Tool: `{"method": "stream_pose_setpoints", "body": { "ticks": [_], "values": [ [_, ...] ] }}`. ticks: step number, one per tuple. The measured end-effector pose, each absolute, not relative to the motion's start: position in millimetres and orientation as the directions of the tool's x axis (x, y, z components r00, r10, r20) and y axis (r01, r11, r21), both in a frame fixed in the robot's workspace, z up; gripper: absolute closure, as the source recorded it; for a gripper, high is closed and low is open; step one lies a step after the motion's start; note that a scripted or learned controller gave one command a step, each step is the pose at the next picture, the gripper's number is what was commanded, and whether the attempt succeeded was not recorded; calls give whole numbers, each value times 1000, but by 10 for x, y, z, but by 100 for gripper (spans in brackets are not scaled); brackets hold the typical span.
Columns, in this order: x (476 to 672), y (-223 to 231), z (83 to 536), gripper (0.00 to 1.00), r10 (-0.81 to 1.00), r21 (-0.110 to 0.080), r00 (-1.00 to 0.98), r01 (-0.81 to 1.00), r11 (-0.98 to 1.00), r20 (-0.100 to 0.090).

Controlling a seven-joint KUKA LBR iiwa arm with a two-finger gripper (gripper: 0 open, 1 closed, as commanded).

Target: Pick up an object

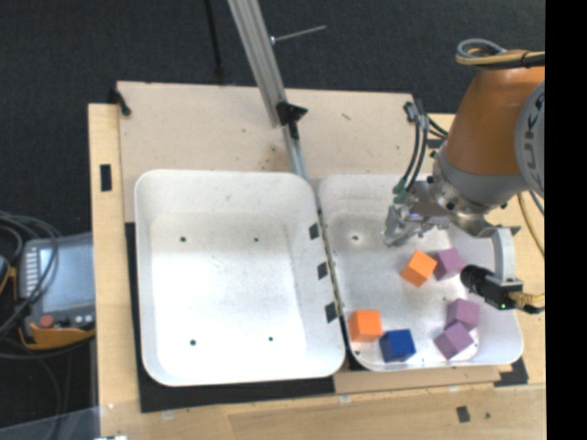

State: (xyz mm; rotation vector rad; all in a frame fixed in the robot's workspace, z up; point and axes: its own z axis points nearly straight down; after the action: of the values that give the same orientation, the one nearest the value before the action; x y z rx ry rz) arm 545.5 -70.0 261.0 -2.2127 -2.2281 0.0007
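In the right bin [353,209] lie several small blocks. An orange block [419,269] and a purple block [449,263] sit side by side near the middle. Along the front lie another orange block [367,324], a blue block [397,345] and two purple blocks [463,313] [454,340]. My gripper [396,230] hangs over the bin's back half, up and to the left of the middle orange block, apart from it. Nothing shows in its grasp.
The left bin [229,273] lies beside the right one, with a raised divider between them. A slanted metal rail [266,71] rises behind the bins. A black cable fitting [491,287] hangs over the right bin's right side.
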Motion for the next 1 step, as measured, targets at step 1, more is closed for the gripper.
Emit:
{"method": "stream_pose_setpoints", "body": {
  "ticks": [1],
  "values": [
    [5600, -216, 2457, 100, 1000, -3, -6, 1000, 6, 1]
  ]
}}
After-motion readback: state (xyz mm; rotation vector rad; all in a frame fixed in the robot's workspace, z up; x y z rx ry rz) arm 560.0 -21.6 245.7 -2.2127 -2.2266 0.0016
